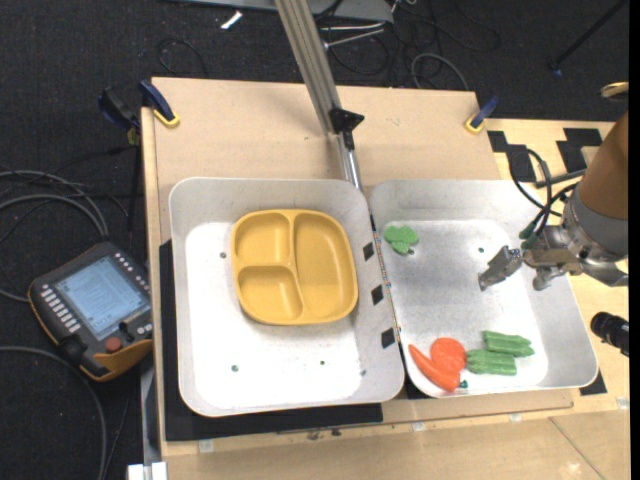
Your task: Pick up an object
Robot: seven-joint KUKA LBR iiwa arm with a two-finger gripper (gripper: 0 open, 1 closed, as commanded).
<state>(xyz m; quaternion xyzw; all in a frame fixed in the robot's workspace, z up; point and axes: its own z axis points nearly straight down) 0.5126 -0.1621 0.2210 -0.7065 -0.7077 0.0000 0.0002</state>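
Arm entered from the right, gripper [517,269] poised over the right bin [440,298], in its upper right portion, above bare bin floor. One finger [495,268] pointed left and slightly down; a second finger sat to its right near the wrist body, with a visible gap between them, so the jaws looked parted. Nothing lay between the fingers; no object held. Candidate objects all in the right bin: a small green leafy piece [401,238] near the upper left corner, well apart from the gripper; a red-orange tomato-and-carrot cluster [443,362] at the bottom edge; two green pods [500,353] just beside that cluster, toward the lower right. The left bin [200,298] held a yellow divided plate [295,266], three compartments, nothing visible in them. Judged step: approach or search phase, grasp not yet made, task at its beginning. The pods appeared the nearest target, lying below the gripper in the view. Next move would call for shifting the gripper over a chosen object, aligning the finger gap across its narrow axis, descending to the bin floor, then closing. Risk judged: pods and red cluster sat close together and near the bin wall, so fingers could nudge a neighbour or catch the rim
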